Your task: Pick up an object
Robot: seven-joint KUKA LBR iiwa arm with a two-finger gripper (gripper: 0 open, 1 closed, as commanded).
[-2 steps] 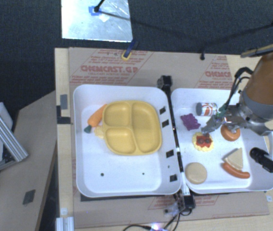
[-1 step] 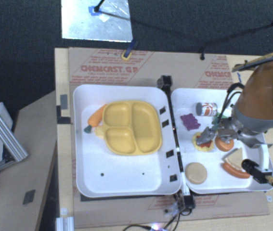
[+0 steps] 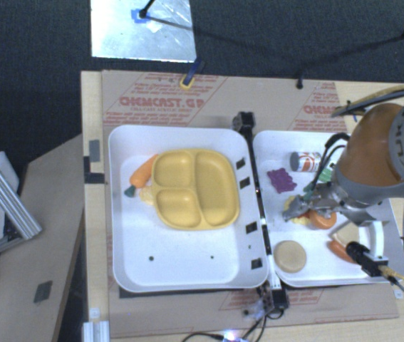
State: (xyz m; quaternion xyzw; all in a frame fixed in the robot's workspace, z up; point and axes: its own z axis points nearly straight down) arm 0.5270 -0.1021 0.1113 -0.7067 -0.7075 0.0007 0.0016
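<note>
Camera view, from my remote station: I see the counter (image 3: 152, 95) carrying two shallow white bins side by side. The left bin (image 3: 127, 262) holds a yellow divided tray (image 3: 191, 189) near its centre. At the tray's 9 o'clock edge lies a toy carrot (image 3: 142, 172), orange with a green tip, touching or partly tucked under the tray.

The right bin (image 3: 308, 275) holds several small items. A purple piece (image 3: 282, 179) sits toward the bin's 11 o'clock area. Just at its 1 o'clock lies a small can (image 3: 304, 162) on its side, with a red and white label. A round tan disc (image 3: 290, 256) rests toward the bin's 7 o'clock corner. An orange item (image 3: 322, 220) lies near the bin's centre, with a pale yellow piece (image 3: 300, 218) just at its 9 o'clock. Another orange piece (image 3: 341, 249) lies toward 5 o'clock.

The arm (image 3: 376, 155) enters from 3 o'clock and covers much of the right bin. The pincer (image 3: 303, 206) is low over the bin's centre, directly above the pale yellow piece and beside the orange item. I cannot tell whether it is apart or together, nor whether it touches anything.
</note>
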